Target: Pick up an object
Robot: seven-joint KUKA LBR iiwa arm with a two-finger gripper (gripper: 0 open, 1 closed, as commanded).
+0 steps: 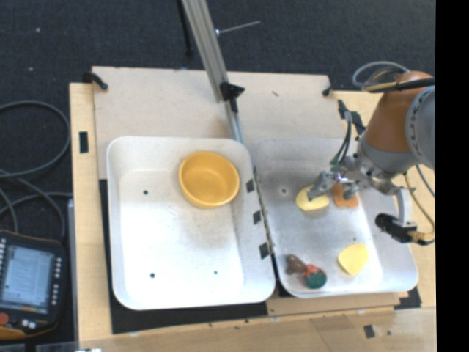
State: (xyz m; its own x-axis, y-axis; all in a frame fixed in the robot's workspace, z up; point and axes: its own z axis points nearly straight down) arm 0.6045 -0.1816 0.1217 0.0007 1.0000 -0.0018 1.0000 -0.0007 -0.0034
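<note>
Two bins, and the end effector (pixel 331 187) is down in the right bin (pixel 293 160), between a yellow piece (pixel 313 202) and an orange piece (pixel 346 199); its grip I cannot tell. Approach step, I'd say; next comes closing and lifting.

Even, bright overhead light, faint shadows, slightly soft and grainy throughout

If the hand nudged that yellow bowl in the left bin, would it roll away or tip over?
Probably neither. The yellow bowl sits upright, mouth up, on the flat floor of the left bin, so it would likely slide rather than roll. It looks like thin plastic, so probably light and stiff. A push high on its rim might tip it.
</note>
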